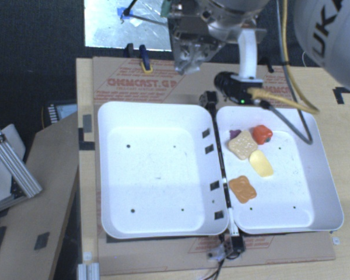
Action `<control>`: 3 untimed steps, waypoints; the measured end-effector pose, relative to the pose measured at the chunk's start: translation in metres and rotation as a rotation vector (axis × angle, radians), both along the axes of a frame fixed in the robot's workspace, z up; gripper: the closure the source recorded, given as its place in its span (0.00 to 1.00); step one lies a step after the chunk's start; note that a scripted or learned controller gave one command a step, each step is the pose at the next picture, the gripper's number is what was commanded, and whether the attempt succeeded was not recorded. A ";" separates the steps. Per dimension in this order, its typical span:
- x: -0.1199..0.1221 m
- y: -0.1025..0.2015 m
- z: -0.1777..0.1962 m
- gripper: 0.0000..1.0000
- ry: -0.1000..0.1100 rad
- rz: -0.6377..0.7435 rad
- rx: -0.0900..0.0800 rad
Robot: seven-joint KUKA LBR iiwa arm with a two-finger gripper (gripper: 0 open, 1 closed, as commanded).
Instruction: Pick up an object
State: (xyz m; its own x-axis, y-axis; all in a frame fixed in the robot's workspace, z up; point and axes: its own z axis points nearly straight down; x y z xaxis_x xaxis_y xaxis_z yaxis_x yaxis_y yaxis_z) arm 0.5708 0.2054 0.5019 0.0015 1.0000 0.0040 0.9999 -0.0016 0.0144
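left bin (151, 168) open, right bin (297, 197) items (249, 156) clustered far-left

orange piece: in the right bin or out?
In. The orange piece lies flat on the right bin's floor, near the divider, below the yellow piece.

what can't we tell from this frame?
- Pincer, camera view: blurred and seen from above, so open or shut is unclear.
- Purple item, right bin: mostly hidden under the beige cracker.
- Arm's upper links: cut off by the top edge.

Smooth white plastic bins (151, 214) rest on matt brown cardboard (134, 80).
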 end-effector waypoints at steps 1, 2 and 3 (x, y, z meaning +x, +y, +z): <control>-0.057 -0.009 0.037 1.00 0.008 0.006 0.000; -0.055 -0.008 0.045 1.00 0.009 0.009 -0.001; -0.055 -0.008 0.044 0.00 0.011 0.010 -0.001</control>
